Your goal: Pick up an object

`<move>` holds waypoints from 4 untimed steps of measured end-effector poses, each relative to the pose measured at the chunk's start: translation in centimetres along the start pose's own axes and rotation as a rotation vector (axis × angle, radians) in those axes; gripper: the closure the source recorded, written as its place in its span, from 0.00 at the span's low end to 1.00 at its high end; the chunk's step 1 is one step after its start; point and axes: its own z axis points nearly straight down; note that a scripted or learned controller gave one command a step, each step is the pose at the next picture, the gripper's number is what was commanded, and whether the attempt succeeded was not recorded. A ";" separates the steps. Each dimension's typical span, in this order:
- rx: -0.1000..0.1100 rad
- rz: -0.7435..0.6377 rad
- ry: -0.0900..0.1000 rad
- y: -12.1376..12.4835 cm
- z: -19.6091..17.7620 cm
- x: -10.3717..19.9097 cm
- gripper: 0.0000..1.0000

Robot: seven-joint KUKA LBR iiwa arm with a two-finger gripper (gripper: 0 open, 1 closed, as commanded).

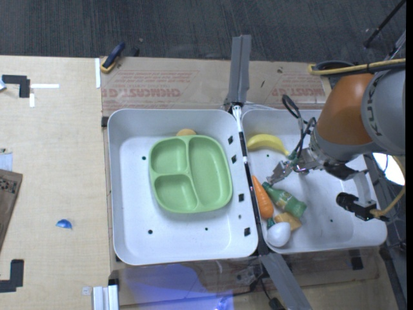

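Gripper (281,171) hangs low in the right bin (335,234), fingers look slightly apart with nothing between — just above the green bottle (286,200). Carrot (261,197), egg (279,234) crowd it; banana (266,143) sits apart. Drop straight, centre on one item — close firmly.

Robot lab, bench (51,173), two white bins (122,192)

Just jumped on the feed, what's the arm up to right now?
The arm's claw is low in the right bin, just above a green bottle lying beside a carrot and a white egg. A banana lies near the bin's far edge. Nothing is visibly held. The left bin holds a green divided plate.
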 end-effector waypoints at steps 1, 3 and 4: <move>-0.002 0.017 -0.002 9.2 -0.1 -2.0 0.00; -0.002 0.212 -0.002 10.3 -10.0 2.4 1.00; -0.001 0.322 -0.002 11.3 -10.9 6.7 1.00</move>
